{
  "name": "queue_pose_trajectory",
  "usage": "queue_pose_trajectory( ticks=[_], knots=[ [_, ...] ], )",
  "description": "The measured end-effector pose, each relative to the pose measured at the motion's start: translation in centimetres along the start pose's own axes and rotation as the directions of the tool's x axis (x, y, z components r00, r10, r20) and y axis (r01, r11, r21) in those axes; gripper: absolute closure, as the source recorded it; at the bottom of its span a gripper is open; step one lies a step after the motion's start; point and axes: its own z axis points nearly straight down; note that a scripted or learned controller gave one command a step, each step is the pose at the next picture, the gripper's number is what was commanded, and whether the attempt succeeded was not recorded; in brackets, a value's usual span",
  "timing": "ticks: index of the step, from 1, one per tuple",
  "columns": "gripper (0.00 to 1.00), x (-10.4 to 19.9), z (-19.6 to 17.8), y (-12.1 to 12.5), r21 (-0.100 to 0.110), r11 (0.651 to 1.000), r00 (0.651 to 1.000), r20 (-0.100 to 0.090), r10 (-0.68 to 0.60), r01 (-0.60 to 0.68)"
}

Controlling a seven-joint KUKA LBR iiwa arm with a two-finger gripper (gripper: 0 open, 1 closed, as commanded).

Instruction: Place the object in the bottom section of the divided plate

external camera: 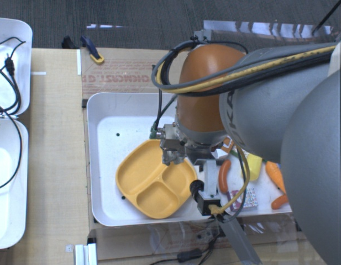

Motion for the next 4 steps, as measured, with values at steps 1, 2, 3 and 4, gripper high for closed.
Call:
queue_pose_trajectory(
  ticks=[1, 2, 3, 4],
  knots=[
    [0.0, 0.0, 0.0, 0.0, 0.0, 1.0, 1.0, 0.0, 0.0, 0.0],
    [1.0, -0.1, -0.8, 0.1, 0.003, 1.0, 1.0, 0.004, -0.001, 0.001],
    [1.0, 6.0, 10.1, -0.2, -0.008, 1.0, 1.0, -0.013, 0.011, -0.011],
    [0.0, 6.0, 10.1, -0.2, -0.009, 1.0, 1.0, -0.014, 0.012, -0.012]
  ],
)
